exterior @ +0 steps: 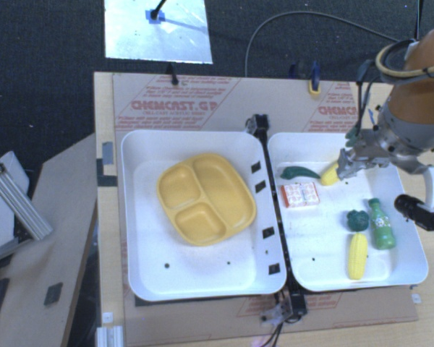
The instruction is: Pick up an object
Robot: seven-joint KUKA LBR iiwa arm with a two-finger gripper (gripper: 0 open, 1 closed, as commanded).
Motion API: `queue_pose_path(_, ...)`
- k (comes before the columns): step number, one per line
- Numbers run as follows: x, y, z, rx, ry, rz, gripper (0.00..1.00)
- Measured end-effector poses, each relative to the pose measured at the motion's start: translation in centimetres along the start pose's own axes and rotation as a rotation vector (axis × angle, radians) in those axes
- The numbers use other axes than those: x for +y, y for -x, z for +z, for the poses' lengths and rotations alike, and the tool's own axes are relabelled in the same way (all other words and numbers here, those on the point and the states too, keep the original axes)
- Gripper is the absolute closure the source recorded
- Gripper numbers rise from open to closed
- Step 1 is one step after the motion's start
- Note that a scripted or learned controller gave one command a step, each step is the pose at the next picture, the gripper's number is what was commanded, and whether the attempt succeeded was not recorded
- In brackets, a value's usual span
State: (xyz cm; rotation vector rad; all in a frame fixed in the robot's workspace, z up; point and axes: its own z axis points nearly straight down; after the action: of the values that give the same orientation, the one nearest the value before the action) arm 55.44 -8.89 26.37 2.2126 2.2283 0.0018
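From the camera above the bench, two shallow white bins sit side by side, meeting along a black hinged seam. The left bin (141, 266) holds a yellow divided tray (206, 197), which lies a little toward the far side and leaves bare white floor along the near wall and the left wall.

The right bin (405, 270) carries the smaller items. A green pepper (299, 173) lies near the far wall, with a red-and-white carton (300, 194) just in front of it, close to the seam. A broccoli floret (357, 220) sits just beside a green bottle (380, 224), and a corn cob (356, 255) lies in front of them toward the near wall. The near-left floor of this bin is bare.

The gripper (343, 168) reaches in from the right and hangs low over the far part of the right bin, its tip at a small yellow object (330, 175) just right of the pepper. Whether its grip is spread or closed around that object cannot be told.
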Motion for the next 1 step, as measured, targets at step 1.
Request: queue_pose_path(1,0.71,-4.39,0.10,0.000,0.001,-0.001,1.00)
